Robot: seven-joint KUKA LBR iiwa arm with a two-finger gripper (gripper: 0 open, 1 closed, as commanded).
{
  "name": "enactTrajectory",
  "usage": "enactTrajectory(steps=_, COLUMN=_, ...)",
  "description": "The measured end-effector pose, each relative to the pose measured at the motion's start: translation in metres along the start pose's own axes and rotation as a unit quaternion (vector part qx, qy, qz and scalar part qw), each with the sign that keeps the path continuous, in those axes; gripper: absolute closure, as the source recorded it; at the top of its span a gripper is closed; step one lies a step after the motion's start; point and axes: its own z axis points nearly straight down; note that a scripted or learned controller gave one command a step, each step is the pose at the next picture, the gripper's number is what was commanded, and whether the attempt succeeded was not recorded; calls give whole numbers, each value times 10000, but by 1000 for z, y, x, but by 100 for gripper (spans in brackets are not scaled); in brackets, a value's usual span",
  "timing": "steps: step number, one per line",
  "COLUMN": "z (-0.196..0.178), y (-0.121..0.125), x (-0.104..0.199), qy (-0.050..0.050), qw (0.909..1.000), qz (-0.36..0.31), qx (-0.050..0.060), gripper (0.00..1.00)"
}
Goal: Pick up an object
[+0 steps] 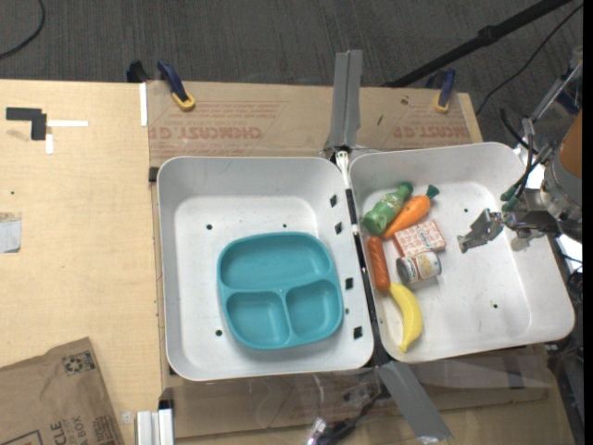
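Observation:
In the right bin [519, 313] a cluster of toy food lies along the left side. It holds a green vegetable [384, 210], an orange carrot [411, 213], a red-and-white carton [420, 239], a small can [419, 267], a red sausage [377, 260] and a yellow banana [406, 315]. My gripper [477, 230] hangs over the bare middle-right of this bin, about a hand's width right of the carton. It is open with nothing between its fingers. The arm comes in from the right edge.
The left bin [185, 248] holds a teal divided plate [278, 288]. A grey divider bar [347, 109] runs between the bins. Cardboard [241, 123] lies behind them, held by clamps [176, 86]. A wooden bench top [74, 248] lies to the left.

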Motion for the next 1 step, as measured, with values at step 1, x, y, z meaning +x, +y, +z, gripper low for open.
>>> enactTrajectory(steps=1, z=149, y=60, x=29, qy=-4, qw=9982, qz=-589, qx=-96, gripper=0)
